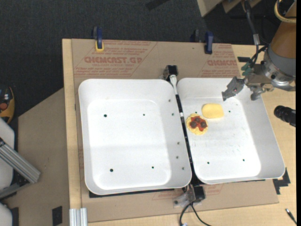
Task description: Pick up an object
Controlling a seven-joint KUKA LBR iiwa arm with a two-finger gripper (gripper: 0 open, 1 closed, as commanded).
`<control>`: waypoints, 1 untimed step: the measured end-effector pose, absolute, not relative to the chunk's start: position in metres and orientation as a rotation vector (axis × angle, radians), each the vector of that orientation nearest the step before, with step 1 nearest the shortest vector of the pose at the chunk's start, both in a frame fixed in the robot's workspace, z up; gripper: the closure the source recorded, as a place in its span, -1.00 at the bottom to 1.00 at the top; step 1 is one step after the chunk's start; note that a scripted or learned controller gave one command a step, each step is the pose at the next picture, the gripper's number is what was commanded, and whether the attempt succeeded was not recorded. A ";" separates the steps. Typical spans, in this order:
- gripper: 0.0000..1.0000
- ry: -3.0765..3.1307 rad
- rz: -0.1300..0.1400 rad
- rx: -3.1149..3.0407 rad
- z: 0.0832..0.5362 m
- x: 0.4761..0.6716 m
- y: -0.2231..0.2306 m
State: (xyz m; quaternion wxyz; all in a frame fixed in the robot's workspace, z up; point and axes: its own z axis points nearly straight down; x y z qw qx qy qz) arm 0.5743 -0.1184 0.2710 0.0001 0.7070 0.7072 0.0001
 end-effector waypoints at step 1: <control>-1.00 2.224 -0.012 2.232 0.083 0.584 -0.171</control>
